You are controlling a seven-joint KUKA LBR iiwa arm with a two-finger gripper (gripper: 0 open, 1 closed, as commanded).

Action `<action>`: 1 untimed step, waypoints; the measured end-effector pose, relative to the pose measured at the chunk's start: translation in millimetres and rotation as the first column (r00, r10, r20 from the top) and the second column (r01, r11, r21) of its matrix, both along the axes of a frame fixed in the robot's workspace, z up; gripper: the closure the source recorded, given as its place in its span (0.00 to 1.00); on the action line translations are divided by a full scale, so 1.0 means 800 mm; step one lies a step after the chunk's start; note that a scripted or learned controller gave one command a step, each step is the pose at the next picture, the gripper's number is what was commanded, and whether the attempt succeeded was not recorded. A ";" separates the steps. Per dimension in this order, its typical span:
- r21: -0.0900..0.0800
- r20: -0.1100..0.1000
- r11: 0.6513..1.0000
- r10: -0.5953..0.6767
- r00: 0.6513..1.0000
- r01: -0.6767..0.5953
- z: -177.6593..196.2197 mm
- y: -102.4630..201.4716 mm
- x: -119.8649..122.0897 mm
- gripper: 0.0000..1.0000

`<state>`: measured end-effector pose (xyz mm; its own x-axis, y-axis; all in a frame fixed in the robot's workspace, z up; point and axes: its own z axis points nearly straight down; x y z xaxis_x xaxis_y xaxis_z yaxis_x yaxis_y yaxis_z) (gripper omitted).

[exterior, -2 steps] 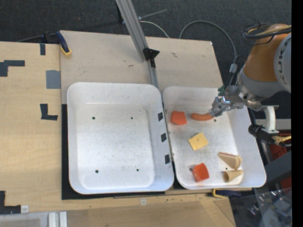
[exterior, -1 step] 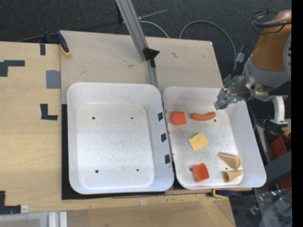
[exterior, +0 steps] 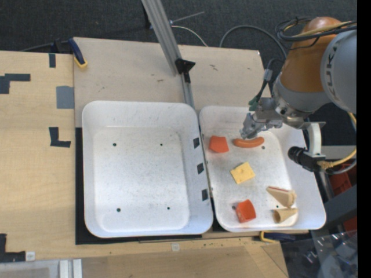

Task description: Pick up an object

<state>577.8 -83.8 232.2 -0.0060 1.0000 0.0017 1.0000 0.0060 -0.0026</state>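
Here, gripper (exterior: 251, 133) low over far part of right bin (exterior: 313, 210), tip just above left end of orange sausage-shaped piece (exterior: 249, 142); contact and finger spread cannot be told. Orange block (exterior: 218, 144) just left of it. Yellow wedge (exterior: 243, 173) nearer, mid-bin. Red block (exterior: 246, 211) and two tan cones (exterior: 282, 196) (exterior: 285, 215) along near edge. Left bin (exterior: 139, 167) alongside. Arm (exterior: 313, 62) enters from right, orange band above wrist, wrist angled down-left.
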 end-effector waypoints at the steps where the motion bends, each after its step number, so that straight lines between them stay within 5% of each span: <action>1: 0.001 0.000 1.000 0.001 1.000 -0.001 0.003 0.077 -0.016 1.00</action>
